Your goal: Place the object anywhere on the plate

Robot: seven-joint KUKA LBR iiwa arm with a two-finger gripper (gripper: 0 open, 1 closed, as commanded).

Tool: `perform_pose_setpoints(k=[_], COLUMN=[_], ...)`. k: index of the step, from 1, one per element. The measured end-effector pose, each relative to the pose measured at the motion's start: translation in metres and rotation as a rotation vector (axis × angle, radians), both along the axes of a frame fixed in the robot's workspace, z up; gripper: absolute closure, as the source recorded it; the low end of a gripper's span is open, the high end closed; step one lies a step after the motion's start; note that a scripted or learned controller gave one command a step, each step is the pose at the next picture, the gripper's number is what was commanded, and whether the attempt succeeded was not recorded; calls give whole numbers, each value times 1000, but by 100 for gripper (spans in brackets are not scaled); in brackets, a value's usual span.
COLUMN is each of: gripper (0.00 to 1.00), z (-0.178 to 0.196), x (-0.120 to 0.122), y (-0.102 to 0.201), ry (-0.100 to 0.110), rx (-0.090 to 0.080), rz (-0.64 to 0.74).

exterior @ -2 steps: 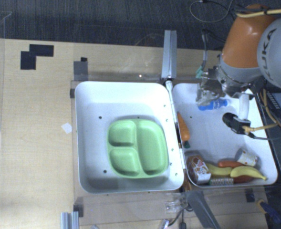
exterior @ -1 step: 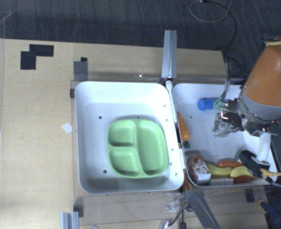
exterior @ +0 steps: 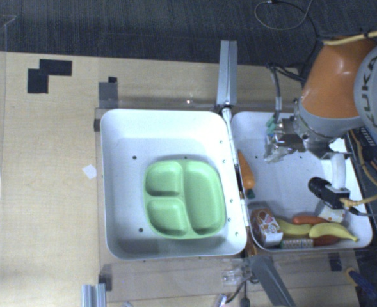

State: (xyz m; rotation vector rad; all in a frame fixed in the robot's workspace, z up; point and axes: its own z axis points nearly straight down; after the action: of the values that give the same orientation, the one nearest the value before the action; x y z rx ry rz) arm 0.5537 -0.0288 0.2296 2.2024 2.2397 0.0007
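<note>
A green plate (exterior: pixel 185 197) with three compartments lies in the left white bin (exterior: pixel 121 171). My gripper (exterior: pixel 276 149) hangs over the upper part of the right bin (exterior: pixel 255 123), open, with nothing between its fingers. Along that bin's left wall lies an orange carrot-like piece (exterior: pixel 245 171). At its near edge lie a round brown and white piece (exterior: pixel 267 226), a yellow banana (exterior: pixel 332 231) and a red pepper-like piece (exterior: pixel 310 220). The gripper stands well apart from all of them.
A metal divider rail (exterior: pixel 226 75) runs between the two bins. The bin floor below the gripper is bare white. The arm's orange band (exterior: pixel 329 75) looms over the right bin's far corner.
</note>
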Motion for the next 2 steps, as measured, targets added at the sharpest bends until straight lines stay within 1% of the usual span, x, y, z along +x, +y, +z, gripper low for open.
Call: perform_pose_setpoints(k=[1,2], gripper=[100,100], z=[-27,33], x=[8,24], y=[29,46], ry=[2,-1], rx=[0,0], rz=[-215,101])
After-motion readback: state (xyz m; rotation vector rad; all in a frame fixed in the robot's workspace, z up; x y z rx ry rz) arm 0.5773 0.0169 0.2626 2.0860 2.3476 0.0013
